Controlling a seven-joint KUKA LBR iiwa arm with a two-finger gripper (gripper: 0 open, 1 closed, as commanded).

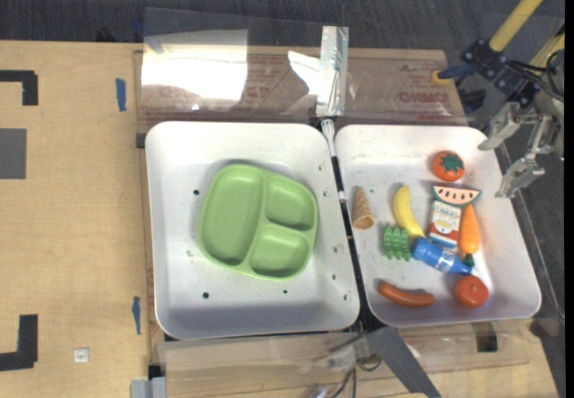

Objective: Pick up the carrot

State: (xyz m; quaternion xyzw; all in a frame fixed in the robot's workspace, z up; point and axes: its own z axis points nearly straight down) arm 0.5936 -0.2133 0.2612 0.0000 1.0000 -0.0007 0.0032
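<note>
the left bin (170,163) bears a green divided plate (258,221). in the right bin (377,150), the carrot (468,229) lies near the right wall, beside the watermelon card (448,211) and touching the blue bottle (438,255). the gripper (520,150) hangs over the far right rim, fingers seemingly apart and holding nothing, though they are thin and hard to read. the step looks like the approach; next it must come over the carrot and descend.

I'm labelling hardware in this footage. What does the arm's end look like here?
At the right edge, the gripper is a pale grey metal assembly with thin fingers, beside dark cabling. Behind it runs a yellow bar ending in a black clamp.
</note>
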